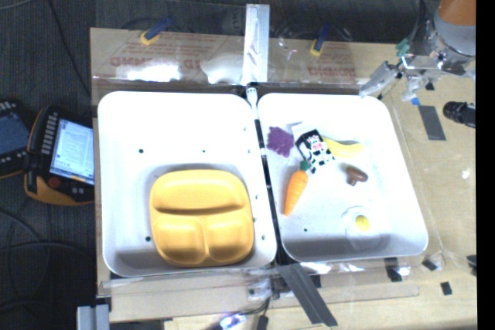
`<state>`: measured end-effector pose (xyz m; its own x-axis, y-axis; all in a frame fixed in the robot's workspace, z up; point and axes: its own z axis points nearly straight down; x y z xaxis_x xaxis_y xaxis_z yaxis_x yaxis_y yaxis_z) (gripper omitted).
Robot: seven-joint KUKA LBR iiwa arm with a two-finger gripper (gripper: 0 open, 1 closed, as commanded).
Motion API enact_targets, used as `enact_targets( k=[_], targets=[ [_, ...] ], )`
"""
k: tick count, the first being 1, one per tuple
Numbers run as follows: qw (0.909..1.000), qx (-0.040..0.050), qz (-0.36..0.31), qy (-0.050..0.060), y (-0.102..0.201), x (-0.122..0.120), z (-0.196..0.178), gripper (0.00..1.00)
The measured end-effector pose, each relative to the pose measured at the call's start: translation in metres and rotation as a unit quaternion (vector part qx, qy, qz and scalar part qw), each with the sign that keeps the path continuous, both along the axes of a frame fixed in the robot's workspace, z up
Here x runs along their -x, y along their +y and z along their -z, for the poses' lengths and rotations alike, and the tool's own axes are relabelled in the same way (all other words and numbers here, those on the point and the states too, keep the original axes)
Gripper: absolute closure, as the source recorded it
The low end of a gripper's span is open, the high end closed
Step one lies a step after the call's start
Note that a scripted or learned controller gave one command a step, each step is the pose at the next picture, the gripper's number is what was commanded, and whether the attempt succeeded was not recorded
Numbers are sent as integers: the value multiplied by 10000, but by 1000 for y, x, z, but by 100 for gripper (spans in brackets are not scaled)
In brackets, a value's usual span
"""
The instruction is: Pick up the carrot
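Observation:
The orange carrot (295, 190) with a small green top lies in the right bin (402, 166), near its left wall, pointing toward the front. My gripper (379, 81) hovers over the bin's back right corner, well away from the carrot and up to its right. Nothing is visibly held in it. The arm's orange band shows at the top right corner.
Around the carrot lie a purple item (280, 140), a black-and-white cow toy (313, 150), a yellow banana (345, 148), a brown piece (356, 176) and a small yellow piece (361, 223). The left bin (124, 135) holds a yellow divided tray (203, 216).

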<state>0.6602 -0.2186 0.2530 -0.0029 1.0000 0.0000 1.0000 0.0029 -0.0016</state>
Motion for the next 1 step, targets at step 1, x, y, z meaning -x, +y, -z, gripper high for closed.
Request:
enact_targets(
  k=[1],
  targets=[
    [9997, 11, -256, -8, 41, -9, -65, 0]
  ],
)
